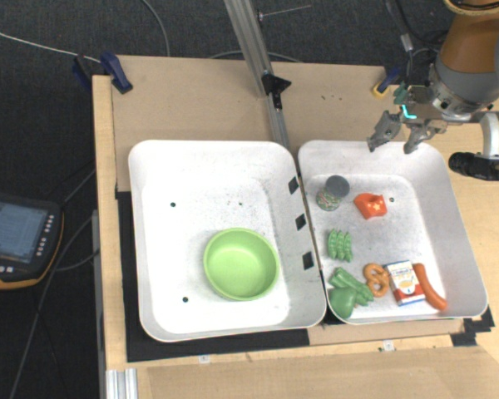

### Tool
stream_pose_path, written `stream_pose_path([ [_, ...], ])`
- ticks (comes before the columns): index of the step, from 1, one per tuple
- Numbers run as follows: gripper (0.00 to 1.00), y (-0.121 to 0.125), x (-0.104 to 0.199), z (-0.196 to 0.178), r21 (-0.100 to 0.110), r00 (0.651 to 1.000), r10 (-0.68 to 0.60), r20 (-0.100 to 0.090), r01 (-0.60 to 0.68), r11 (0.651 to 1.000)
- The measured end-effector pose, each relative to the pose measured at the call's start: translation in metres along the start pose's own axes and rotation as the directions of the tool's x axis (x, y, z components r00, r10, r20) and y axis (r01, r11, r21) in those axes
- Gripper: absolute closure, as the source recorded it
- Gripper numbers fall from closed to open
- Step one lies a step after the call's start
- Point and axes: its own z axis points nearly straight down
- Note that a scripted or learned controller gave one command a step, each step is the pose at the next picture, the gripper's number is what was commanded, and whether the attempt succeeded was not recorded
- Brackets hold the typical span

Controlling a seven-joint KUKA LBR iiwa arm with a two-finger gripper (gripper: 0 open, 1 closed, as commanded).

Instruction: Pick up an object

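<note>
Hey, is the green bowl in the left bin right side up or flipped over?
Right side up. The green bowl shows its hollow inside and rim facing up, sitting in the left bin.

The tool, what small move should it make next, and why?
Probably come down and forward toward the orange block. The tool hangs open above the right bin's far rim, holding nothing, and that block lies nearest, apart from the other items.

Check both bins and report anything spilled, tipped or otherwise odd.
Nothing spilled or broken. The can in the right bin seems to lie on its side, and the green bowl sits alone in the left bin, apart from the other items. The claw hangs open above the right bin's far rim, holding nothing.
</note>
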Motion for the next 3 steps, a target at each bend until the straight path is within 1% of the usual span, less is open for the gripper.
stream_pose_path([
  [1, 0.00, 0.000, 0.000, 0.000, 0.000, 1.000, 0.000, 0.000, 0.000, 1.000],
  [2, 0.00, 0.006, -0.003, 0.045, 0.004, 1.000, 0.000, 0.000, 0.000, 1.000],
  [3, 0.00, 0.005, 0.000, 0.108, 0.006, 1.000, 0.000, -0.001, 0.000, 1.000],
])
